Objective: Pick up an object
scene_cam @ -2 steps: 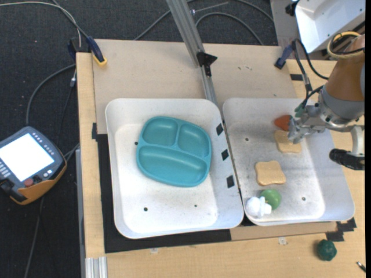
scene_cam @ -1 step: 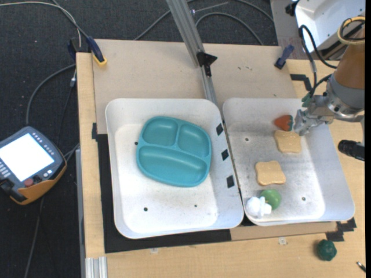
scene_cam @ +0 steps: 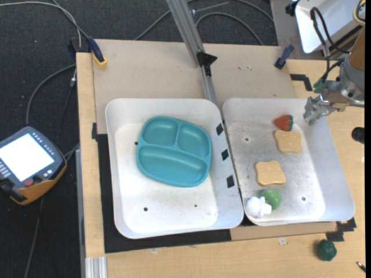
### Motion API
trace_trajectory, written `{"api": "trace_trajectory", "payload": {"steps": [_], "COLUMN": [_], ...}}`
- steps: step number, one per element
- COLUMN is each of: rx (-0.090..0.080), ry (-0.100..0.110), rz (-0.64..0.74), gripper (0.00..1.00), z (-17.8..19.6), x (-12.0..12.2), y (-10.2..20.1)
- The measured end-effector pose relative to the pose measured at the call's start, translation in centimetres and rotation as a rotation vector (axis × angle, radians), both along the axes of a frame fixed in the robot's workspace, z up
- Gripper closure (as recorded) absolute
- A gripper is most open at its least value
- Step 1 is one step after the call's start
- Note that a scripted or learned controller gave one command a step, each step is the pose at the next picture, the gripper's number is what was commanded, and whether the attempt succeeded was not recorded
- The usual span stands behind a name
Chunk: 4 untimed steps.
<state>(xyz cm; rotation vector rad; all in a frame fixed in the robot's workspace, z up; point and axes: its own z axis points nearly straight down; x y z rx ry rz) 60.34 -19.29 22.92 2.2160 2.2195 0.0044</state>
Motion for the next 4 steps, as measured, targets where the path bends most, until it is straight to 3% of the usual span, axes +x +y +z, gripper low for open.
{"api": "trace_trajectory", "payload": {"steps": [1,2,4], "rx": [0.004,0.004,0.004], "ry": [0.006,0.009,0.009], "rz": [0.003,0.004,0.004], "gripper": [1.00,1.00,1.00], "z": [1.1,0.4,-1.5], "x": [-0.9,-2.7,-4.0], "y": [5.2,10.9,21.0]}}
